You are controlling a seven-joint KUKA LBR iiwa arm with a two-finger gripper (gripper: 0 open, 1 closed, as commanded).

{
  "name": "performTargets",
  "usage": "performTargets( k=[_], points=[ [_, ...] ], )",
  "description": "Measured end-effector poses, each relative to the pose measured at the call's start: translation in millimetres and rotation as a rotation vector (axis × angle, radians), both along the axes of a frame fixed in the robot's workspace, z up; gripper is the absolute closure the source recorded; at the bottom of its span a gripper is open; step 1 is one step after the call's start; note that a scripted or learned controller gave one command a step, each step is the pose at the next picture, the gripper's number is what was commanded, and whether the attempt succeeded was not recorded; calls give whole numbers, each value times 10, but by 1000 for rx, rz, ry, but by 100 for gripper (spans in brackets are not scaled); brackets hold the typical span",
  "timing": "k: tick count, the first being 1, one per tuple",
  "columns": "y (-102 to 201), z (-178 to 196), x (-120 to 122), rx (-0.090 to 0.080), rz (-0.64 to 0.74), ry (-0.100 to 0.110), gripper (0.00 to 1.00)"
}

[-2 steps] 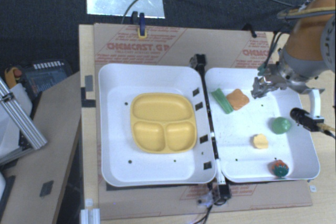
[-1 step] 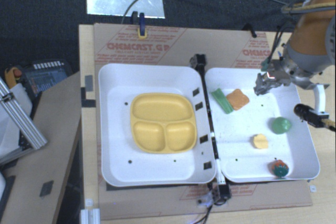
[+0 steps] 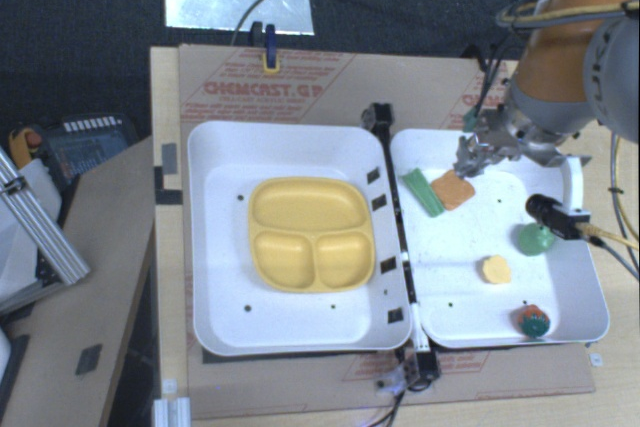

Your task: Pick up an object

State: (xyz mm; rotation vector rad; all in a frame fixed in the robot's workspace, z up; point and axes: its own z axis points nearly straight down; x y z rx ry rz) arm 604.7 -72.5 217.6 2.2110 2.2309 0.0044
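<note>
my gripper (image 3: 472, 158) hangs low over the right bin (image 3: 590, 315), and i cannot tell whether it grips anything. the orange piece (image 3: 454, 191) lies just below-left of it, touching the green stick (image 3: 421, 192). i judge this the approach; next comes a short drop onto the orange piece.

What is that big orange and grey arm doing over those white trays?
The robot arm reaches in from the right, and its end effector hangs low over the right bin, just above an orange piece lying next to a green stick. It appears to be going for one of them, but nothing is lifted yet. A yellow disc, a green ball and a red and green toy lie nearby. The left bin holds a yellow divided plate.
</note>
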Motion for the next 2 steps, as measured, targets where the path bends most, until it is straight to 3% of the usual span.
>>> performTargets(
  k=[2],
  points=[
    [993,-3,169,0,1,0,100]
  ],
)
